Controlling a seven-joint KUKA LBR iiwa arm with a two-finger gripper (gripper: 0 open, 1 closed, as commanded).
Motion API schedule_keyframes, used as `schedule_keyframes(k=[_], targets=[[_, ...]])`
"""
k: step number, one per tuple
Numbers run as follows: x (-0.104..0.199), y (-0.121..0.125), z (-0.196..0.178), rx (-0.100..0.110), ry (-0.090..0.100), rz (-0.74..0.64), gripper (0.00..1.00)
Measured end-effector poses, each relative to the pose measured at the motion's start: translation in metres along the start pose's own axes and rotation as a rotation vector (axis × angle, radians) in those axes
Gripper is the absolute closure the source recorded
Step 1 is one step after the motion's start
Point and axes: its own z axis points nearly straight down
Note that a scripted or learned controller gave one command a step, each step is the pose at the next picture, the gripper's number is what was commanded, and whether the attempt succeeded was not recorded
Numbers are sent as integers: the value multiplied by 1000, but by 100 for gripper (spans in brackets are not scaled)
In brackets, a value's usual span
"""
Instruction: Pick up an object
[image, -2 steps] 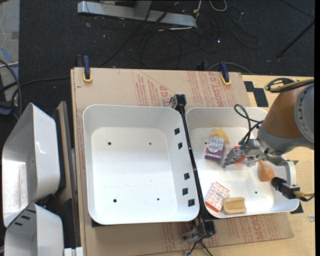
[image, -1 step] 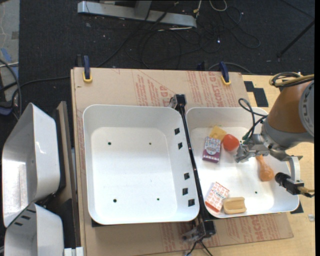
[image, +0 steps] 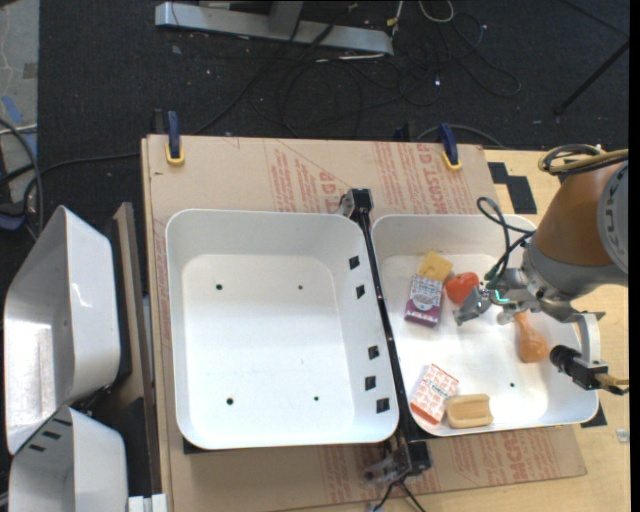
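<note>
Dark carpet strewn with cables surrounds the plywood bench (image: 300, 165) on my feed, and two shallow white bins sit on it side by side. My gripper (image: 478, 305) hangs low in the right bin (image: 575, 405), its tip just beside a red tomato-like toy (image: 460, 288); I cannot tell from this angle how far it is parted, and I see nothing clamped in it. Behind the red toy lies a yellow block (image: 435, 266), and to its left stands a purple-and-white carton (image: 424, 300). An orange carrot-shaped piece (image: 531, 341) lies under the wrist, toward the bin's right side. Near the front rim a red-and-white packet (image: 433, 391) rests beside a tan bread-like piece (image: 469, 410). Over the black divider lies the left bin (image: 190, 300). Two yellow clamps (image: 175, 150) pin the board's far edge.
</note>
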Motion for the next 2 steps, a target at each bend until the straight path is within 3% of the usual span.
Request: schedule_keyframes(k=[1,2], targets=[[59,68,15,-6,-1,-8,0],[56,66,5,-3,-1,-4,100]])
